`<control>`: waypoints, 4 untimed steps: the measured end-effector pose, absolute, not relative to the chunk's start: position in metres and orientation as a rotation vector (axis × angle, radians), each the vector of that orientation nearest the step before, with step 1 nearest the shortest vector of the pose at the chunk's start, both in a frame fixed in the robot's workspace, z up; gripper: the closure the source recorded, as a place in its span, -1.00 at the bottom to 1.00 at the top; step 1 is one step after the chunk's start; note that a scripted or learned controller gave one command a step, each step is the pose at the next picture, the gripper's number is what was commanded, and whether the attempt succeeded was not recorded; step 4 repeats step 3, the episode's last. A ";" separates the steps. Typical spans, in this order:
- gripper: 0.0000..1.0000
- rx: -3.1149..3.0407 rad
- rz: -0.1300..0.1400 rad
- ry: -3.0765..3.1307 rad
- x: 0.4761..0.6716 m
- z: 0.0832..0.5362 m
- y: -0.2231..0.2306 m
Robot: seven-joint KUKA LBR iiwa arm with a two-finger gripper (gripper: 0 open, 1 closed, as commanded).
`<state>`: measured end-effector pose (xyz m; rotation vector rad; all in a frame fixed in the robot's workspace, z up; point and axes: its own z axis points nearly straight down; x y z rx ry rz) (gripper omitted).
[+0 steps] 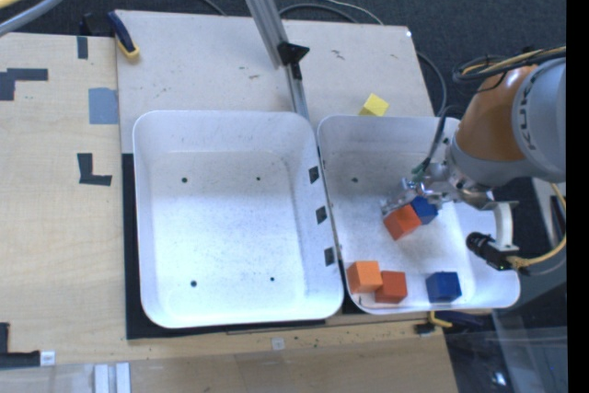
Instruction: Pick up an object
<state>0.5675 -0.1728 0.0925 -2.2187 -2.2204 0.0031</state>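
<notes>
Along the right bin's point(368, 138) near edge sit three blocks point(391, 286). Farther in, the gripper point(416, 201) overlaps a red block point(401, 222) and blue block point(425, 210); grip unclear.

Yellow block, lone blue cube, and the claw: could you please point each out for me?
yellow block point(374, 105), camera view, its top face.
lone blue cube point(444, 286), camera view, its top face.
claw point(413, 199), camera view, midway between its fingertips.
</notes>
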 end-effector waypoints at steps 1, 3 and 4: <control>1.00 -2.218 0.001 -2.222 0.569 0.102 -0.173; 1.00 -2.215 -0.013 -2.236 0.668 0.197 -0.011; 1.00 -2.215 -0.013 -2.236 0.668 0.197 -0.011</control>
